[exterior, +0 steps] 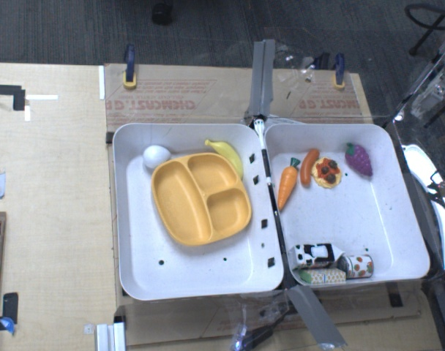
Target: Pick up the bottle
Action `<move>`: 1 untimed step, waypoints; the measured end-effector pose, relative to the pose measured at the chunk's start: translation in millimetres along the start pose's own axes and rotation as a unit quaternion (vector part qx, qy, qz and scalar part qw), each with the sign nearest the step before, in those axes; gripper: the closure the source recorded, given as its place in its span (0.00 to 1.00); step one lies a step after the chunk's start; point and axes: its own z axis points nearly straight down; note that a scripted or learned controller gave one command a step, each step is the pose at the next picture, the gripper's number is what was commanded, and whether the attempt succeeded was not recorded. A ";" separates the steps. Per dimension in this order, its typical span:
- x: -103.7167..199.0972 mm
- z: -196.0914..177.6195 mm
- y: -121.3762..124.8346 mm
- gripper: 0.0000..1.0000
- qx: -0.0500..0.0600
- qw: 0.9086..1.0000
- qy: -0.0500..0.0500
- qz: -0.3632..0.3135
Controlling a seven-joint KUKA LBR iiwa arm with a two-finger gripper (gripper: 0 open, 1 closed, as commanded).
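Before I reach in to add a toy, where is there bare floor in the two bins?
Right bin: wide bare floor between the carrot above and the cow-print carton at the near wall. Left bin: a bare strip along the near edge below the yellow plate. Crowded: the right bin's far edge and near wall.

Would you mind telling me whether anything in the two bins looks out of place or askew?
Nothing looks spilled or damaged. The yellow divided plate sits skewed in the left bin, with a banana tucked behind it and a white egg beside it. In the right bin, the cow-patterned bottle lies on its side against the front wall.
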 end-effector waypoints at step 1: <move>0.0 0.2 0.0 0.00 0.000 1.000 0.000 0.000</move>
